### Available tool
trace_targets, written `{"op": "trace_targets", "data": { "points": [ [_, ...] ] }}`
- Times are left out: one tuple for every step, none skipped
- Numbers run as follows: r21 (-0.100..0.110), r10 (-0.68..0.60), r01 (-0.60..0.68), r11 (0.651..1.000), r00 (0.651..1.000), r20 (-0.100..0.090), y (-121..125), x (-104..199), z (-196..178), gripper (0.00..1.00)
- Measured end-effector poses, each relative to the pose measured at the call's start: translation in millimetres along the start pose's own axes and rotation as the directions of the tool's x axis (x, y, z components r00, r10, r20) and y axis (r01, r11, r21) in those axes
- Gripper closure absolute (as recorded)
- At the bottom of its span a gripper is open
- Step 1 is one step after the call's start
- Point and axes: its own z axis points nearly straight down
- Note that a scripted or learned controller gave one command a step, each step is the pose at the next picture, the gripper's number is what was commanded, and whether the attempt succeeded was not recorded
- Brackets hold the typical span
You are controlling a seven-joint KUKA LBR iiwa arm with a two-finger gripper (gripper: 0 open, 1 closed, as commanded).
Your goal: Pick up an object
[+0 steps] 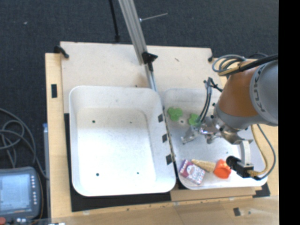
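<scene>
My gripper (191, 136) hangs low over the middle of the right bin (206, 97), with the grey and orange arm reaching in from the right. A small green object (193, 120) lies just behind the gripper, close to it. A second green object (175, 114) rests further left, near the bin's left wall. At the front of the bin lie a red and white packet (192, 171) and a cream cone with an orange-red end (214, 166). Nothing shows as held.
The left bin (117, 139) stands beside the right one, its raised wall right next to the green objects. A slanted metal pole (133, 25) rises from behind the bins. The bench edge runs just in front of both bins.
</scene>
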Motion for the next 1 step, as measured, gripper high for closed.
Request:
{"op": "trace_targets", "data": {
  "points": [
    [-0.003,0.0,0.0,1.0,1.0,0.001,0.0,-1.5,47.9,0.0]
  ]
}}
